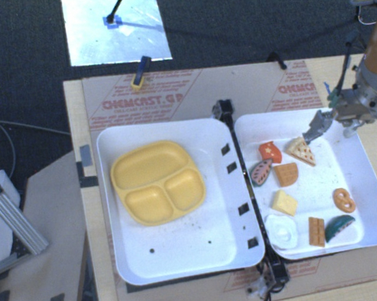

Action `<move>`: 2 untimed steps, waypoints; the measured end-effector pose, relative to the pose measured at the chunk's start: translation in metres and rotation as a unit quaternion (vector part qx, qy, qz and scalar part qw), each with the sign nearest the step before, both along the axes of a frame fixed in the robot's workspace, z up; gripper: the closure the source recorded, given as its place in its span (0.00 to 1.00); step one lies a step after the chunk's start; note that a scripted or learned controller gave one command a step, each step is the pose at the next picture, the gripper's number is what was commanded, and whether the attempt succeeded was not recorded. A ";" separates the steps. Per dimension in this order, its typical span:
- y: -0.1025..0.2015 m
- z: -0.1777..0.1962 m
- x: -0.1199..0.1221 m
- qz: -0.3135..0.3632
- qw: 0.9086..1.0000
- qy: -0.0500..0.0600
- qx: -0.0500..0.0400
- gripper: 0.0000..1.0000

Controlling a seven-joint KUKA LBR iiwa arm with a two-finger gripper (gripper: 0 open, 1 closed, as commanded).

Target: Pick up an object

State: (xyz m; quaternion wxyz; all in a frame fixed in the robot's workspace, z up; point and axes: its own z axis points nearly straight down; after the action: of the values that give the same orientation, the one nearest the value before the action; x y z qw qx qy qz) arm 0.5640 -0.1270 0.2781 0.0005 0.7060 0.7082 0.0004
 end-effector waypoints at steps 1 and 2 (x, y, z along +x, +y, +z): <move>0.076 0.017 0.067 0.005 1.000 -0.004 0.001 0.00; 0.071 0.027 0.064 0.002 1.000 -0.003 0.000 1.00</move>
State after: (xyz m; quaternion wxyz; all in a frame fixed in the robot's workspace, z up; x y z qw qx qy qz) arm 0.6284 -0.0558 0.3047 0.0022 0.7048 0.7094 0.0027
